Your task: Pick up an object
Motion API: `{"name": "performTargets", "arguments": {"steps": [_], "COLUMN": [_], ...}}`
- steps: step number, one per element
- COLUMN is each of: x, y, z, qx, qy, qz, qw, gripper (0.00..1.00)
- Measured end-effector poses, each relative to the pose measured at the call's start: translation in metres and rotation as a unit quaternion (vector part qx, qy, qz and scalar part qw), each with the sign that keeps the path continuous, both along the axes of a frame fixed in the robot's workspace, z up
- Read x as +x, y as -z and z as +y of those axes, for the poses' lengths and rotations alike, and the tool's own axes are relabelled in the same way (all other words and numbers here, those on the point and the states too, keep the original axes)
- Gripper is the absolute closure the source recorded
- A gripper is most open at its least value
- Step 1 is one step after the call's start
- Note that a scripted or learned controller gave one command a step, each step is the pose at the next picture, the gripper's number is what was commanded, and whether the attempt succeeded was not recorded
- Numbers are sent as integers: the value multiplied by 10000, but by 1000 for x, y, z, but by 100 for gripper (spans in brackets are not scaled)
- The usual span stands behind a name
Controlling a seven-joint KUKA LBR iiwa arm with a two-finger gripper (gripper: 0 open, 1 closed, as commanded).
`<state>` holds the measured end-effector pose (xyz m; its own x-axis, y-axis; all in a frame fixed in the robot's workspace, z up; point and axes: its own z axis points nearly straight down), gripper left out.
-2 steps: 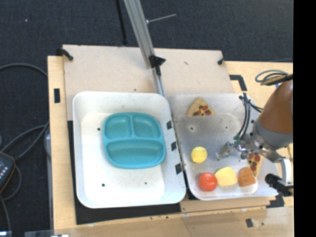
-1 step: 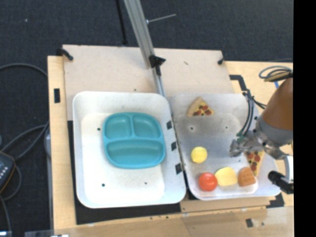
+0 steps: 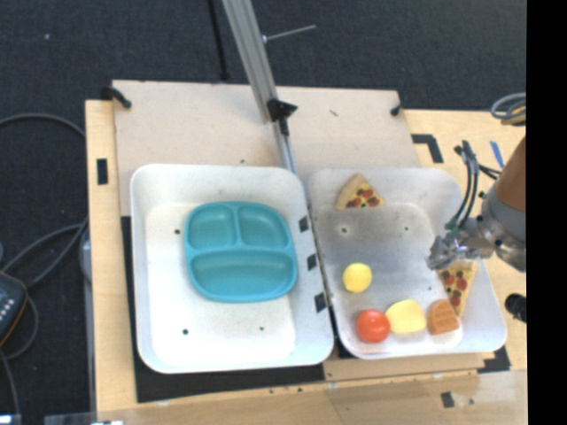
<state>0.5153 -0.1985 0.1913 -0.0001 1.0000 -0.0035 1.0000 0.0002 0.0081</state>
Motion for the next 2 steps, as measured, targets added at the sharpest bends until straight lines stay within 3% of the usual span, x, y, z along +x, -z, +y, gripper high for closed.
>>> {"name": "performTargets", "arguments": {"steps": [1, 2], "x": [2, 11], "y": [-25, -20], "z": [-2, 45], "qx": [3, 16], "qy": [-12, -33], "qz": [13, 24], "qw": [10000, 10000], "gripper": [100, 100]}}
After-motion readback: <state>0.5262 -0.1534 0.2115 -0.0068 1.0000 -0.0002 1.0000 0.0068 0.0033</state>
